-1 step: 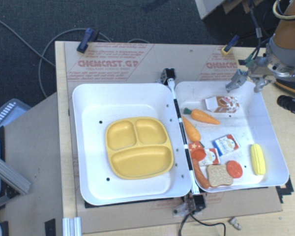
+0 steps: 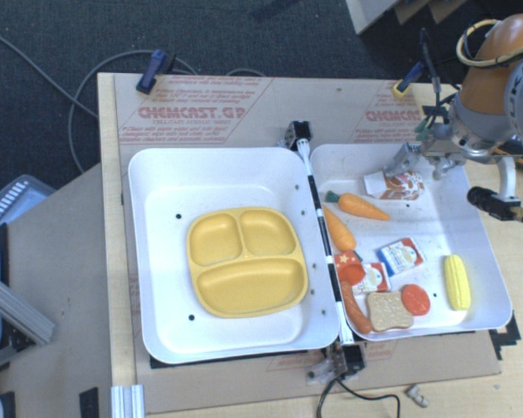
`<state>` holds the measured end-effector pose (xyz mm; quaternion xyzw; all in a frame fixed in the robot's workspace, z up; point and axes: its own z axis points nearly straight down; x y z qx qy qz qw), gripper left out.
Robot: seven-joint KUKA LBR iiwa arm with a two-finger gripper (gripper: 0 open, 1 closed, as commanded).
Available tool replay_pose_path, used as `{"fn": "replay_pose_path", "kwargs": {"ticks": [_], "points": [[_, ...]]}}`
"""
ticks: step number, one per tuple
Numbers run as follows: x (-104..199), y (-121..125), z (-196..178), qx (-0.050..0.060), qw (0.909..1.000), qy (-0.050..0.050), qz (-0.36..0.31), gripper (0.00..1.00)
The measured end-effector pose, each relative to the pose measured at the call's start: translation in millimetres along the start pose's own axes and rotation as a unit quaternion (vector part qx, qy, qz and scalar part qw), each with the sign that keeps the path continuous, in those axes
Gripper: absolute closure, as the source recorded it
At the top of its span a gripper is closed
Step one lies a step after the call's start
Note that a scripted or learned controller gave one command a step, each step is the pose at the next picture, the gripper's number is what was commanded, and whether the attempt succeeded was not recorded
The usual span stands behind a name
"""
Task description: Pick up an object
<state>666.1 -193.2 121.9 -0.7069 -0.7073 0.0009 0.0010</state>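
Observation:
The right bin (image 2: 481, 233) holds the loose objects. At its far end lies a small red and white packet (image 2: 397, 185), and my gripper (image 2: 423, 164) hangs just beyond it at the bin's back right, open, with nothing between its fingers. An orange carrot (image 2: 363, 205) lies in front of the packet, and a second carrot (image 2: 338, 230) rests along the bin's left wall. Nearer the front are a blue and white carton (image 2: 398, 256), a yellow corn cob (image 2: 457, 281), a red tomato slice (image 2: 415, 299) and a piece of toast (image 2: 390, 311).
The left bin (image 2: 148, 233) holds a yellow divided plate (image 2: 247, 259). A sausage (image 2: 356, 313) and a red and white wrapper (image 2: 360, 274) lie by the divider between the bins. The grey arm with its orange band (image 2: 497, 50) comes in from the upper right.

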Motion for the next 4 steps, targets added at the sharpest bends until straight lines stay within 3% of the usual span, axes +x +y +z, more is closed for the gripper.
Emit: {"fn": "replay_pose_path", "kwargs": {"ticks": [1,2,3,4], "points": [[78.1,-44.1,10.8,-0.002,1.0,0.0,0.0,0.0],[89.5,-59.6,37.9,0.0,1.0,0.001,0.0,0.0],[89.4,-59.0,27.6,-0.001,1.0,0.0,0.001,1.0],[157.8,-100.5,-62.7,-0.002,1.0,0.0,0.0,1.0]]}}
